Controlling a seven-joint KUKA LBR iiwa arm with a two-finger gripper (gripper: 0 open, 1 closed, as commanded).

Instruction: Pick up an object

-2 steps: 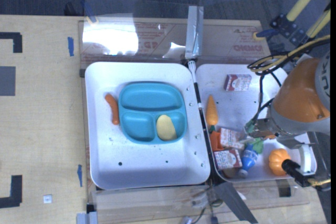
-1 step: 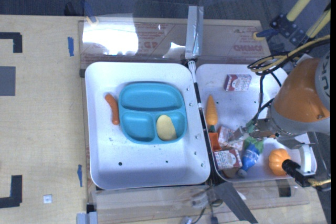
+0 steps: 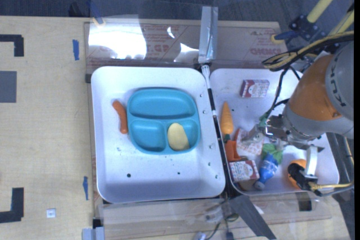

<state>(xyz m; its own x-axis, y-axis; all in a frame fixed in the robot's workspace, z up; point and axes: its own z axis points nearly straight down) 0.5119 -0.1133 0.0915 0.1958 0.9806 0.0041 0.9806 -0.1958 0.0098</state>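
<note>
Camera view from above the bench: two white bins sit side by side, and the grey arm with its orange band point(image 3: 315, 95) reaches in from the right over the right bin point(image 3: 230, 82). The gripper point(image 3: 269, 127) hangs low above a clutter of small things in the middle of that bin. Whether it is open or closed I cannot tell from here, and I see nothing gripped in it.

Just below the gripper lie a pale snack packet point(image 3: 249, 146) and a green item point(image 3: 274, 152), close together. A blue bottle point(image 3: 268, 169) lies tilted just below the green item, beside a reddish packet point(image 3: 243, 170). A carrot point(image 3: 226, 119) lies along the bin's left wall, and a small red-and-white carton point(image 3: 255, 88) sits apart near the far end.

The left bin point(image 3: 112, 174) holds a blue divided tray point(image 3: 163, 103) with a yellow lemon-like thing point(image 3: 178, 136) in its near right compartment. An orange sausage point(image 3: 120, 116) lies just beside the tray's left edge.
</note>
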